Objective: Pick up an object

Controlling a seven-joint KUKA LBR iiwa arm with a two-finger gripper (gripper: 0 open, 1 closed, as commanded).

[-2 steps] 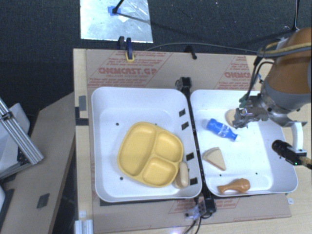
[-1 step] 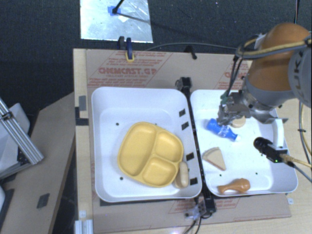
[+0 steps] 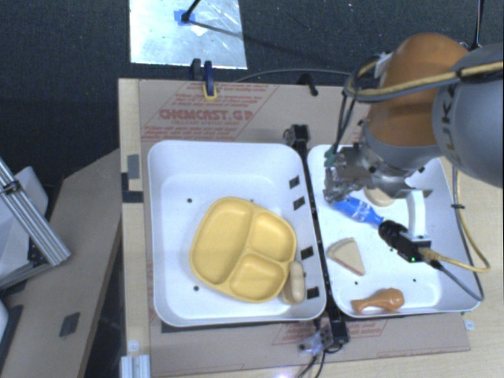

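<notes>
My gripper (image 3: 341,184) hangs over the upper left part of the right bin (image 3: 449,290), under the arm's orange band. Just below it lies a blue bottle-like object (image 3: 356,209), very close to the fingertips; I cannot tell whether they touch. A pale wedge (image 3: 347,255) lies in the middle of that bin and a brown drumstick (image 3: 379,299) rests near its front wall. A white piece (image 3: 416,211) and a small beige round piece (image 3: 380,198) lie partly hidden by the arm.
The left bin (image 3: 169,211) holds a yellow divided plate (image 3: 242,248) with a beige oblong piece (image 3: 294,283) against its lower right rim. A black divider with clips (image 3: 309,203) separates the bins. A black plug on a yellow cable (image 3: 402,242) hangs over the right bin.
</notes>
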